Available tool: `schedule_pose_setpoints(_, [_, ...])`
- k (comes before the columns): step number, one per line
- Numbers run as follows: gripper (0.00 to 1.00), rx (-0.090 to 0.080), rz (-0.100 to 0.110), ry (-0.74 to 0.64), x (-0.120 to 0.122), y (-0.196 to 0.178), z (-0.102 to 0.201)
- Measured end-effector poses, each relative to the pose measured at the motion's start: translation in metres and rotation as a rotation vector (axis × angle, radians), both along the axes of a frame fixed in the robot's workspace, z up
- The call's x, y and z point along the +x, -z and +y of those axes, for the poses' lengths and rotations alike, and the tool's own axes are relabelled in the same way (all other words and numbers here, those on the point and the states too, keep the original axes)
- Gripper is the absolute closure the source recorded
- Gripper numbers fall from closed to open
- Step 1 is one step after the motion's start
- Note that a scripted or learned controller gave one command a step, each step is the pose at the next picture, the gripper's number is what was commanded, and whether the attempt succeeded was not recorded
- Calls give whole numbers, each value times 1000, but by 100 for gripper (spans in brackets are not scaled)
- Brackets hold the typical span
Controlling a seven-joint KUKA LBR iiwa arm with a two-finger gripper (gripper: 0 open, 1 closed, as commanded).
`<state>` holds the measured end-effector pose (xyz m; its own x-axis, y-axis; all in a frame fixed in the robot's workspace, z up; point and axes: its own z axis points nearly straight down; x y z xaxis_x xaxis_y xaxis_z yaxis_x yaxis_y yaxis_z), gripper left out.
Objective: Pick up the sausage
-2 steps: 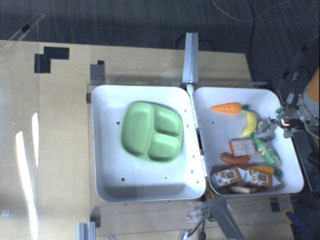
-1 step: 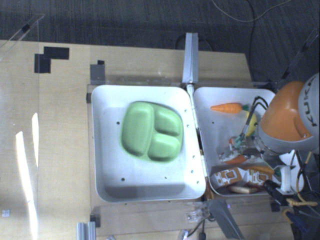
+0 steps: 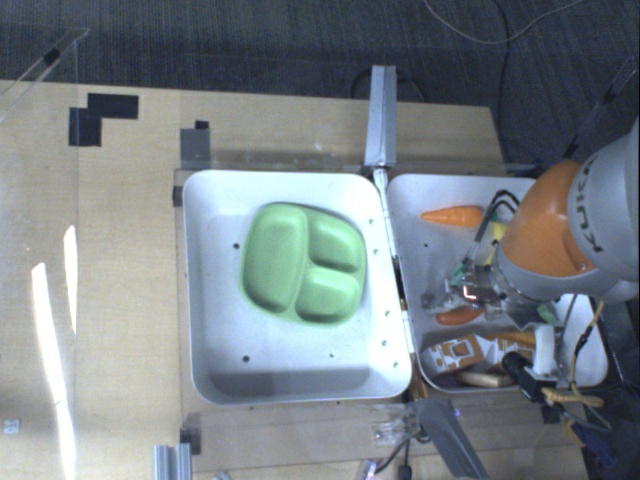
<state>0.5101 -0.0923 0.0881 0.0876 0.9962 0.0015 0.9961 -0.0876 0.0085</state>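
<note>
**Inspector:** Camera view. Where does the sausage (image 3: 458,317) lie?

**Assistant:** In the right bin (image 3: 408,268), toward the tabletop's right edge, long axis running left-right, directly below the claw (image 3: 468,286). Claw opening: cannot tell. A carrot (image 3: 452,216) lies behind and packets (image 3: 468,352) in front, so room is tight.

We cannot make out the gripper (image 3: 468,286) fingers, since the arm's orange band (image 3: 545,233) and grey wrist cover them from above. Just below the gripper, a reddish-orange piece (image 3: 458,317) (perhaps the sausage) shows partly, its right end hidden under the arm. The arm itself is cut off at the right edge.
</note>
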Motion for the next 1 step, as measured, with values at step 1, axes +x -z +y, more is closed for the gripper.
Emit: schedule_pose_setpoints(1, [100, 1, -8, 0, 3, -11, 1])
